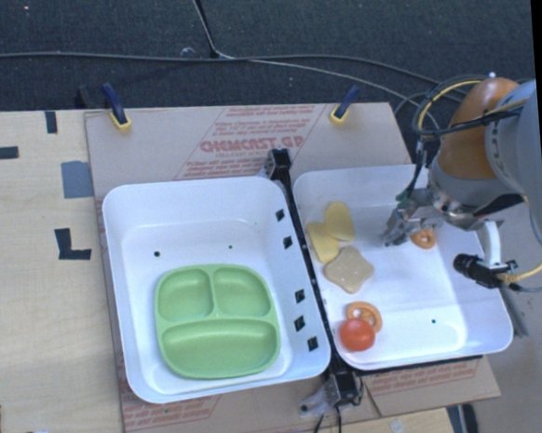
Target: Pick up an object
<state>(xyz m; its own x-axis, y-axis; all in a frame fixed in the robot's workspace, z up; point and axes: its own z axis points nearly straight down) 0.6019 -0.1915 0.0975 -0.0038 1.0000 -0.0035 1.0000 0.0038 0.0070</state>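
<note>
We see two white bins side by side on the counter (pixel 35 304). The left bin (pixel 122 223) carries a green plate (pixel 217 320) with three compartments. The right bin (pixel 486 334) carries the loose items: two pale yellow pieces (pixel 331 230) lying together near the divider, a tan, toast-like slab (pixel 349 270) just below them, a red tomato (pixel 358 335) touching an orange ring-shaped slice (pixel 366 314) near the front, and a small orange ring (pixel 424 238) toward the right wall. The arm (pixel 490 147) reaches in from the right, and its gripper (pixel 398 229) sits low in the right bin, just left of the small orange ring and apparently touching it. We cannot tell whether the jaws are spread or pressed together; the view does not resolve them. No item shows between them.
</note>
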